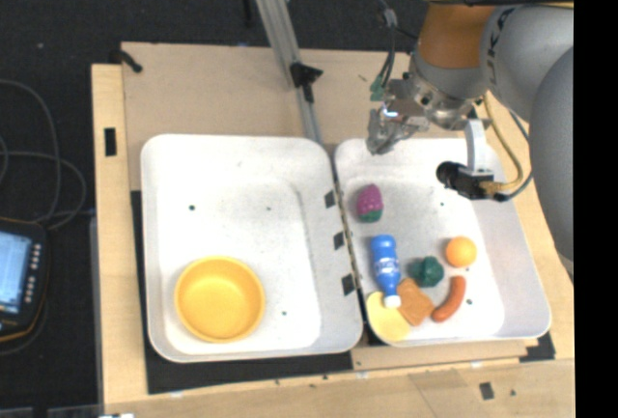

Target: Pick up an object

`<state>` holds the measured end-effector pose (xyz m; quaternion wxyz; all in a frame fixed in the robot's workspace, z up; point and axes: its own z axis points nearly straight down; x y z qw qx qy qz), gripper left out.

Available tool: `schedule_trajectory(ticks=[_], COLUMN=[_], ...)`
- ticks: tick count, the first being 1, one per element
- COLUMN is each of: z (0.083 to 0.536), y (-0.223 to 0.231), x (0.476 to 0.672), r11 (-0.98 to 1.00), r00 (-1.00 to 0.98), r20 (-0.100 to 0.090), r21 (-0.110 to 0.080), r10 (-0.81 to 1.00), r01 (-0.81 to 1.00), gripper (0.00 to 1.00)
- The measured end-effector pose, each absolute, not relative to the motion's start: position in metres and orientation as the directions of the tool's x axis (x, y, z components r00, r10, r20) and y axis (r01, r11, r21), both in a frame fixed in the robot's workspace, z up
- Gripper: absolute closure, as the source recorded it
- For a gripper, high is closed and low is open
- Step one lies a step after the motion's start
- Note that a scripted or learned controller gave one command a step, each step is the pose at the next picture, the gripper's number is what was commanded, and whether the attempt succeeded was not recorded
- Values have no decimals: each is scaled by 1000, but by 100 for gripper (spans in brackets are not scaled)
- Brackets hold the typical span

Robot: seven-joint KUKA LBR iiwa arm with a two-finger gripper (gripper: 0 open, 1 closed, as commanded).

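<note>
Contents, located relative to the right bin [502, 242]: gripper [382, 138] above its far-left corner, nothing visible between the fingers; whether they are open or closed cannot be told. Purple object [369, 202] in its left half, near the gripper. Blue bottle [385, 267], green object [425, 270], orange ball [461, 252], red sausage [449, 298] clustered toward its near edge. Yellow bowl [219, 297] in the neighbouring left bin [232, 175], well apart.
</note>
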<state>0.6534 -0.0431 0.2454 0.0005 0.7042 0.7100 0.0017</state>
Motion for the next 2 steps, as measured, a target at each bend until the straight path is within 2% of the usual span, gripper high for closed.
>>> schedule_trajectory(ticks=[1, 2], z=[238, 234], y=[3, 50], x=[654, 670], r11=[6, 7], r00=[-6, -7], r20=[1, 1], r21=[-1, 2], r10=[1000, 1000], r01=[1000, 1000], gripper=[100, 100])
